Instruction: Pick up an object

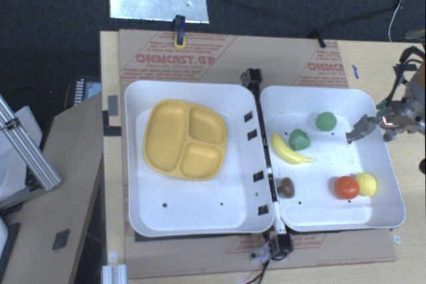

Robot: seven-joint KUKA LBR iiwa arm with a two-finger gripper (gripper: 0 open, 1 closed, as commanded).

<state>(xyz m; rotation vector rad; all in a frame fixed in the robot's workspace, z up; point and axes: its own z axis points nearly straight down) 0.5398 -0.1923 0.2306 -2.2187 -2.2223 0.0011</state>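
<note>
Diagonally laid banana [290,150], long axis upper-left to lower-right, pincer [367,129] near right rim, grip state unclear

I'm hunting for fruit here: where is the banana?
The banana lies in the right bin, near its left wall, just below and touching the green object.

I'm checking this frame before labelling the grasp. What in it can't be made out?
- Gripper: small and dark over the right bin; whether its fingers are open or shut cannot be told.
- Arm: cut off by the right edge of the camera view.
- Brown object: too small to identify, close to the divider.
- Green pieces: too blurred to say what they are.
</note>
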